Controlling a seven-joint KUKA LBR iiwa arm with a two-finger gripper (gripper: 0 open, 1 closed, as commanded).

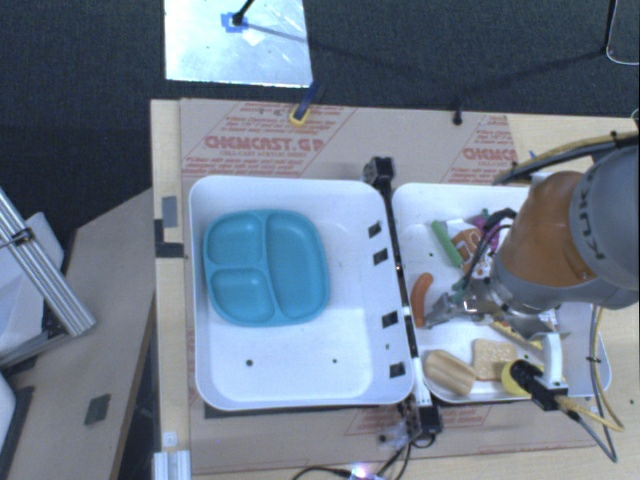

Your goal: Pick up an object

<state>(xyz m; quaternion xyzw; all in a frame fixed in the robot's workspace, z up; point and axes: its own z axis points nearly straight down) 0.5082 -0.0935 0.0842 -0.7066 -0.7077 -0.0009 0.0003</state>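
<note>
bench (250, 133) has chemcast-printed brown sheeting under two white bins, dark carpet around (foil-like square (237, 26) beyond). gripper (452, 306) in right bin (415, 208); grip state unreadable.

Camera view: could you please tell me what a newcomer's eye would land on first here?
First, the blue divided plate, lying alone in the left bin. Next, the grey arm with its orange band, reaching in from the right over the right bin, where a bread roll, cracker and red sausage lie.

A divided plate (266, 267) lies in the left bin (300, 368); food items fill the right bin (420, 200).
</note>
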